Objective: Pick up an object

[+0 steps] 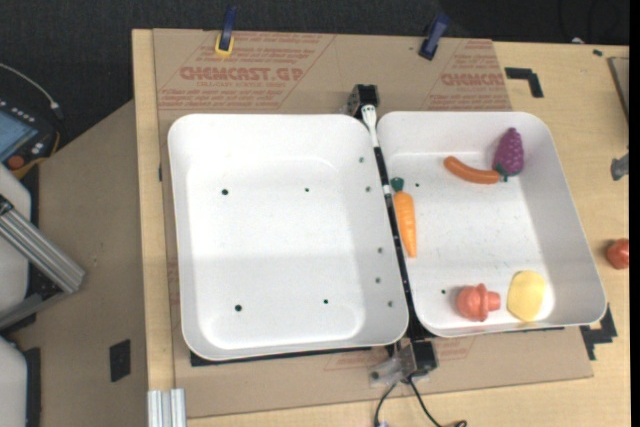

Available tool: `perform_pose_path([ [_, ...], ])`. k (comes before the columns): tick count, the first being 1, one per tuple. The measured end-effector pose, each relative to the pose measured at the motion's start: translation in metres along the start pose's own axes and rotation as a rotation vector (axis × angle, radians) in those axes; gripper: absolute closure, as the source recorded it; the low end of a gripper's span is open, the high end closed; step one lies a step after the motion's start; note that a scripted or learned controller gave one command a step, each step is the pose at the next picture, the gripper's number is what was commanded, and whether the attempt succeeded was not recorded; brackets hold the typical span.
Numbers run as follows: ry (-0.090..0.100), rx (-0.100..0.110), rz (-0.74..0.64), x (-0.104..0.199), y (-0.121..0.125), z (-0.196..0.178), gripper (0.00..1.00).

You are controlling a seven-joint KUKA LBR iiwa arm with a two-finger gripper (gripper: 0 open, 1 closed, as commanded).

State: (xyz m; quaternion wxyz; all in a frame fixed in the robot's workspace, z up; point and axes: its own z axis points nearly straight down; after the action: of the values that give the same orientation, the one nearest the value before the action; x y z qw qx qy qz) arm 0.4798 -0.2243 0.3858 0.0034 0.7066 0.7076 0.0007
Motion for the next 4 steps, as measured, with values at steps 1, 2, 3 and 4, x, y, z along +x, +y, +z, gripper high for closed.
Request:
perform_pose_path([
  [1, 0.0, -0.005, -0.003, 0.037, 0.001, -0.097, 0.0],
  [2, -0.001, -0.002, 0.002, 0.006, 0.001, -0.152, 0.0],
  [3, 0.007, 0.014, 0.003, 0.001, -0.001, -0.018, 0.0],
  [4, 0.001, -0.002, -0.002, 0.045, 0.001, -0.126, 0.0],
])
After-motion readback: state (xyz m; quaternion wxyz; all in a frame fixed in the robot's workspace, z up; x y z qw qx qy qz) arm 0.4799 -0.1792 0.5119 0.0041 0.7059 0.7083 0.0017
